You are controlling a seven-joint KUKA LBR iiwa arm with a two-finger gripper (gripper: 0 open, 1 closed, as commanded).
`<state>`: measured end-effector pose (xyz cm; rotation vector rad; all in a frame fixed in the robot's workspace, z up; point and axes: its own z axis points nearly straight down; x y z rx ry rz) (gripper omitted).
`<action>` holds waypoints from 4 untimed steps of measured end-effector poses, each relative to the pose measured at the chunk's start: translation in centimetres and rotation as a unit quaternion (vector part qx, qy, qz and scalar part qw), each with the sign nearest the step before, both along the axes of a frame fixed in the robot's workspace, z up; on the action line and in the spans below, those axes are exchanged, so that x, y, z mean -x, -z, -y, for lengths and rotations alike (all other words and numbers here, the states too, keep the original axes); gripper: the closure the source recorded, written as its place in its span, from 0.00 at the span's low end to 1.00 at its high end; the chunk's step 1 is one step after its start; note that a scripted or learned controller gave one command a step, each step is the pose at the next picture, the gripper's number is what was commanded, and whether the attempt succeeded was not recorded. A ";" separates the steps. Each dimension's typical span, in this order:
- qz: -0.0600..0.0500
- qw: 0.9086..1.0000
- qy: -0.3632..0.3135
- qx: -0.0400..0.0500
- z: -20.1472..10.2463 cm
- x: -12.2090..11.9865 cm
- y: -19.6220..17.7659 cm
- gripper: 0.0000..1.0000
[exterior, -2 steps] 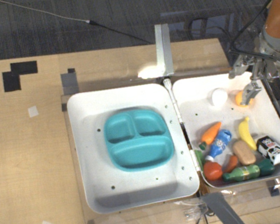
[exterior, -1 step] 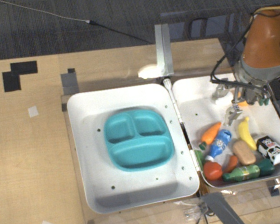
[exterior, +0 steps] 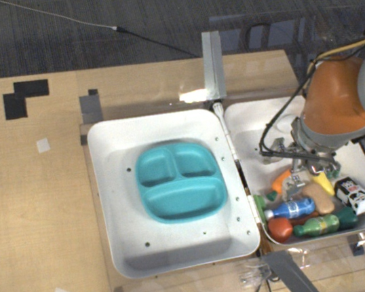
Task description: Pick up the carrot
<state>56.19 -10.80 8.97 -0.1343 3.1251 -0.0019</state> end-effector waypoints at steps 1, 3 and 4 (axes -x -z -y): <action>0.007 0.985 0.172 -0.002 -0.7 4.3 -0.2 0.00; 0.006 0.975 0.220 -0.004 -2.5 -1.6 -1.4 1.00; 0.011 0.976 0.216 -0.005 -2.7 -2.0 -2.6 1.00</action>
